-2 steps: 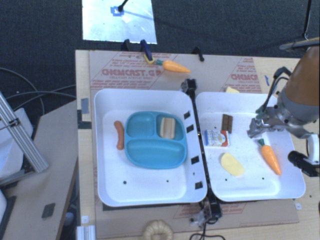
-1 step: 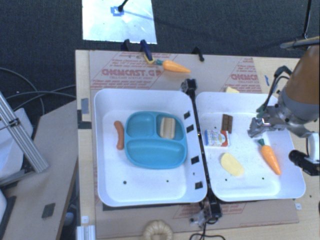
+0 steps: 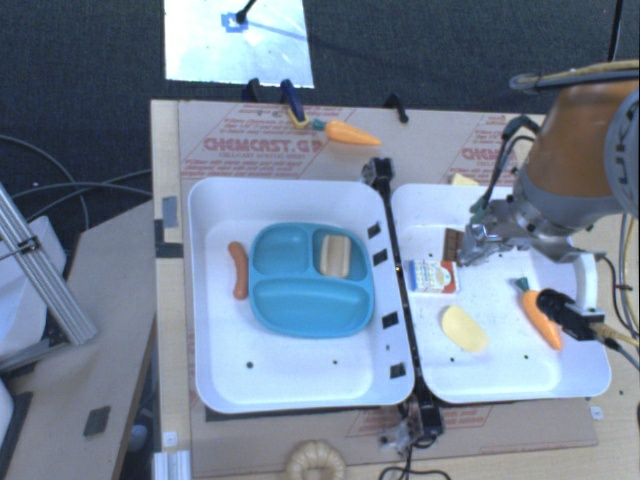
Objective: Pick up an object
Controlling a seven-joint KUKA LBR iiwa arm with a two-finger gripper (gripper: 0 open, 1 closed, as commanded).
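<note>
Brown bar (image 3: 451,247): small, dark, stands on end in the right bin (image 3: 500,393), upper left part, close to the divide between the bins. Gripper (image 3: 472,240) is right beside it on its right, low over the bin floor. Touching or just apart: cannot tell. Gripper spread or closed: cannot tell from this angle, and no grip on the bar can be confirmed.

Arm (image 3: 580,138) comes in from the right, orange band high, wrist bent down toward the bin's upper half.

Right bin, other contents:
- Carton (image 3: 432,276), white with red and blue print, lying flat just below the bar, near the left wall.
- Yellow piece (image 3: 464,329), oval and flat, below the carton, toward the middle.
- Carrot (image 3: 541,319), orange with green tip pointing up-left, on the right side, well apart from the bar.

Left bin (image 3: 215,208):
- Blue plate (image 3: 300,303), three compartments, sits mid-bin.
- Tan piece (image 3: 335,257) lies in the plate's upper right compartment.
- Sausage (image 3: 239,269), upright in the view, on the bin floor just left of the plate, not touching it.

Outside the bins: bench carrot (image 3: 349,134) lies on the board (image 3: 250,143) above the left bin, tip pointing right. Pale ring (image 3: 315,460) at the bottom edge, below the bins.
</note>
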